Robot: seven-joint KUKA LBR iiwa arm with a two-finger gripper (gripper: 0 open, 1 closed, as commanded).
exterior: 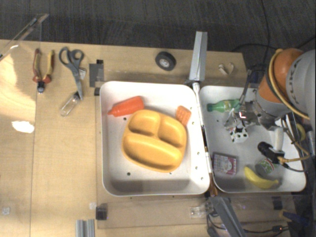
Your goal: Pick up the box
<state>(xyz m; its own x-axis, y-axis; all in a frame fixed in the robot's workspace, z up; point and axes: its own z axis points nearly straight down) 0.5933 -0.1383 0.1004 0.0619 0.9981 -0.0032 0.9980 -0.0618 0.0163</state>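
**Box not picked yet, still flat in the right bin**

Box (224, 163): small, flat, pinkish printed face, lying on the floor of the right bin (296, 185), close to that bin's left wall and toward its near edge. Nothing is touching it. Lift hasn't happened as far as I can judge.

Everything below is placed relative to the box:
- Banana (260, 177): just right of it, slightly nearer the bin's front edge, not touching.
- Small round dark item (266, 166): right of it, beyond the banana's upper end. Can't identify it.
- Black-and-white spotted toy (240, 134): beyond the box, toward the bin's middle.
- Green bottle (223, 105): well beyond the box, lying on its side near the bin's far edge.
- Hand (242, 116): beyond the box, over the spotted toy and next to the bottle, so apart from the box. Fingers are lost in clutter; can't tell if they're spread or closed, and nothing visibly sits between them.
- Left bin (111, 181): left of the box, holds a yellow divided tray (154, 139), an orange carrot-like piece (126, 106) and a small orange ridged piece (183, 115).

Left to do, my read: bring the hand over the box, descend, grip, lift. Basically the whole task. A flat-lying box near the wall looks like a tight grasp.
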